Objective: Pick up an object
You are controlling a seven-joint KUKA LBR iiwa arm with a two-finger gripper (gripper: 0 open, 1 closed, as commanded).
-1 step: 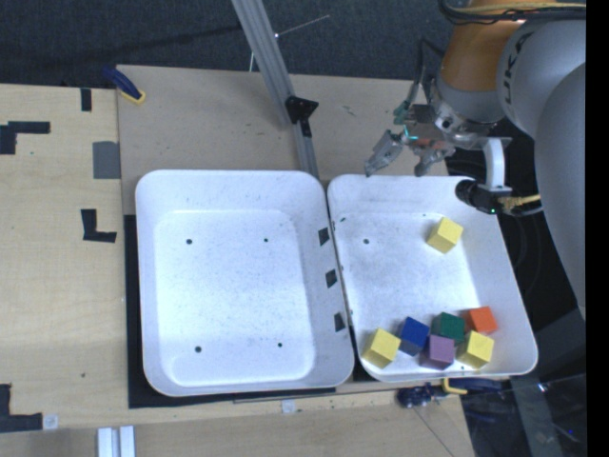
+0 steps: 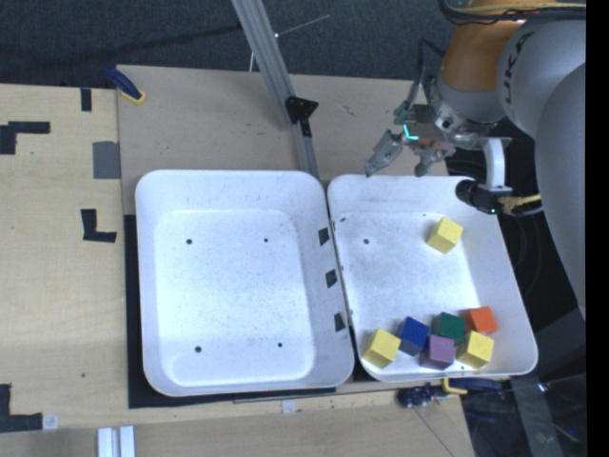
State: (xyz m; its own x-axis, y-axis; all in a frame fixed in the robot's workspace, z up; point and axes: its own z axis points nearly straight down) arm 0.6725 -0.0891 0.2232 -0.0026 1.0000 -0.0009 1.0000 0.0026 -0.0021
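On tan bench point(image 2: 209, 122): two white bins point(image 2: 233, 190), metal pole point(image 2: 271, 55).

- You look down from one fixed camera above the counter point(image 2: 219, 122), tilted at a slant; the far edge of the counter lies toward the top of the frame
- You sit far enough back to take in both white bins whole: the left bin point(image 2: 152, 255) and the right bin point(image 2: 495, 284) side by side
- The arm point(image 2: 533, 55) reaches in from your right, close and large in the upper corner
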